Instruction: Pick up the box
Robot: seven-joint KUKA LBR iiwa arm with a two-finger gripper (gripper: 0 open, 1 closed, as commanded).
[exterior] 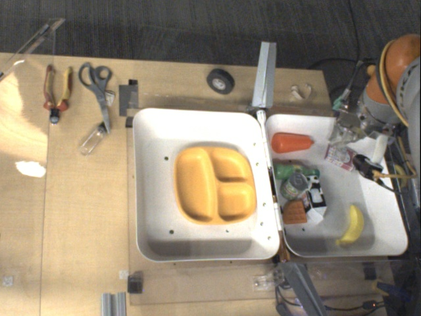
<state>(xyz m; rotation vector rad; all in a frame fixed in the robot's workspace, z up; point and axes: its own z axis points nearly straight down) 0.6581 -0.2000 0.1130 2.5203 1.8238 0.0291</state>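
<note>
Gripper (343,131) hangs over the right bin (388,242) near its 1 o'clock corner, right above a small pinkish box (339,154); can't tell how the tool is set, so I'd call this the approach step, and next it needs a straight drop onto that box. Right bin also has an orange carrot-shaped thing (291,142) at 11 o'clock, a green can (294,181), a brown block (295,212) and a banana (353,225) at 5 o'clock, while the left bin (151,176) holds a yellow divided tray (214,183).

yellow tray (214,183), orange carrot (293,142), yellow banana (354,226)
</note>
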